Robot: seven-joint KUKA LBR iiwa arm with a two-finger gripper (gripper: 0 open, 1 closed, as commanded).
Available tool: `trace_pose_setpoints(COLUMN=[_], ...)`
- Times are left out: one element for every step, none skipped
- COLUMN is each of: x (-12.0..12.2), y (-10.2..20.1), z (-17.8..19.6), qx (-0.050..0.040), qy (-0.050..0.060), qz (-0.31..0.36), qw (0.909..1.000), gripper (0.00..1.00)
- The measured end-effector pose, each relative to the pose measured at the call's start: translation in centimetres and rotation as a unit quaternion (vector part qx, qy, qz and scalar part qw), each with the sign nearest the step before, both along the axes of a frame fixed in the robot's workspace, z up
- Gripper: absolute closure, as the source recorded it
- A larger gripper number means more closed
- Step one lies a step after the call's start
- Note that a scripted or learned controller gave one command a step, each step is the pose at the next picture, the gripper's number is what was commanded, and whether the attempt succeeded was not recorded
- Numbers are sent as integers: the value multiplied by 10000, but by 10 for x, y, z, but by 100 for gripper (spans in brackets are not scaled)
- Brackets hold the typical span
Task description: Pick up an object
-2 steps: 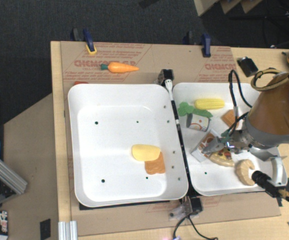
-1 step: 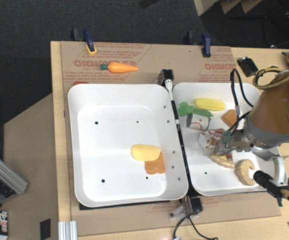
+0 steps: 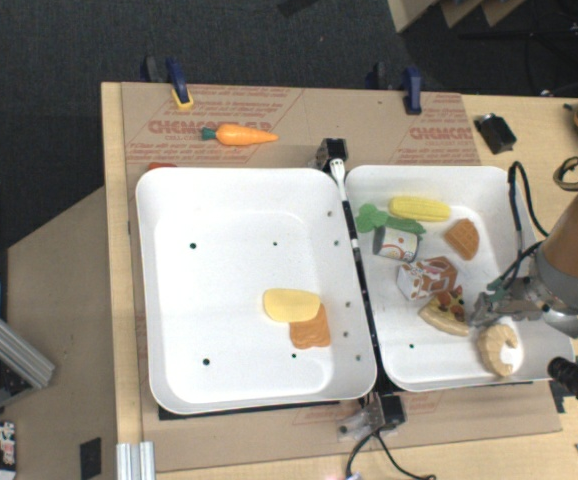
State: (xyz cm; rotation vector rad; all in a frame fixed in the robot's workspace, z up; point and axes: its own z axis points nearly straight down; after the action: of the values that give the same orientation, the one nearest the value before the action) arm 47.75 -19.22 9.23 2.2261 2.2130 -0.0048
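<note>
Gripper (image 3: 486, 308) low in right bin (image 3: 489, 183), among crowded toy food, beside tan bread piece (image 3: 445, 319) and bagel (image 3: 499, 348), seemingly reaching for a pick; finger state impossible to tell.

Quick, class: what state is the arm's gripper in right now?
Gripper: low in the right bin, among the toy food by the donut; whether it is open, closed or holding anything cannot be told.

arm (image 3: 569, 258) over right bin (image 3: 439, 373), toy food
</note>
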Motion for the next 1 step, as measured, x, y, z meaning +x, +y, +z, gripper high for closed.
trace_pose_setpoints(x=[25], y=[125], z=[104], qx=[29], qy=[-60], qz=[94], qw=[9999], gripper=[100])
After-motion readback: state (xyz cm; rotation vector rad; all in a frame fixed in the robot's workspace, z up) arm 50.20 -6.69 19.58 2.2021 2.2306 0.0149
